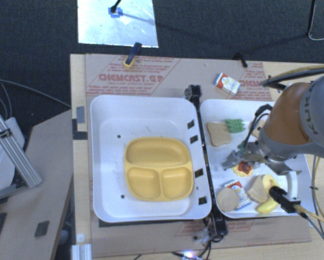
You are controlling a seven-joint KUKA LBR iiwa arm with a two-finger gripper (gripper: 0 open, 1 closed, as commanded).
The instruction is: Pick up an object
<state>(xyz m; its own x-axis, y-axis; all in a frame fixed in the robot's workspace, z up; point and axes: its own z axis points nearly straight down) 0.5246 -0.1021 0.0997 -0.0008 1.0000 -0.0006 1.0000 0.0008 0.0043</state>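
Presently the tool (pixel 236 159) hangs low over the middle of the right bin (pixel 301 148); whether it is spread or pinching cannot be told. Nearest lies a small red-and-yellow item (pixel 244 169), just beside it toward the tabletop's near edge, too compact to show a long axis. The toast slice (pixel 219 134) lies farther off, toward the bin's far left corner.

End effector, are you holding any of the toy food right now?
It cannot be told: the end effector hangs low in the right bin near a red and yellow item, with no grip visible.
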